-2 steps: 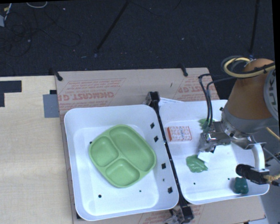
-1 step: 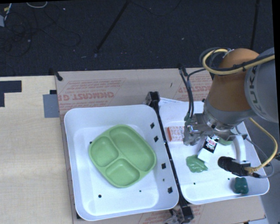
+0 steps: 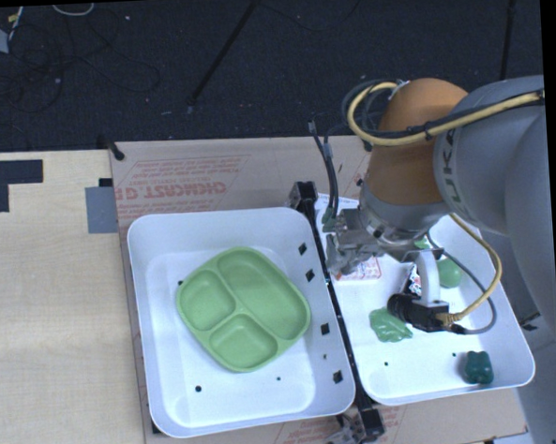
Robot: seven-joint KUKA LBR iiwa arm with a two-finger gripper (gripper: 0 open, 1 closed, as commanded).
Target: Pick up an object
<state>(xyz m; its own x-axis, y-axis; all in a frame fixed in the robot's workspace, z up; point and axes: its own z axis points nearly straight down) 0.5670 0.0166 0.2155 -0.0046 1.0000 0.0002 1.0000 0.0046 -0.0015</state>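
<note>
A divided plate (image 3: 243,309) lies in the left bin (image 3: 160,364). In the right bin (image 3: 512,366), a block (image 3: 477,367) sits at five o'clock, a soft lump (image 3: 388,325) near centre.

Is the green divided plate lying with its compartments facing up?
Yes: the green divided plate shows three hollow compartments, flat in the left white bin.

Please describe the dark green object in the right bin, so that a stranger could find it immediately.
Look at the right bin, the one under the arm. In its near right corner lies the dark green block, alone. It is much darker and blockier than the flat light green piece nearer the divider.
</note>
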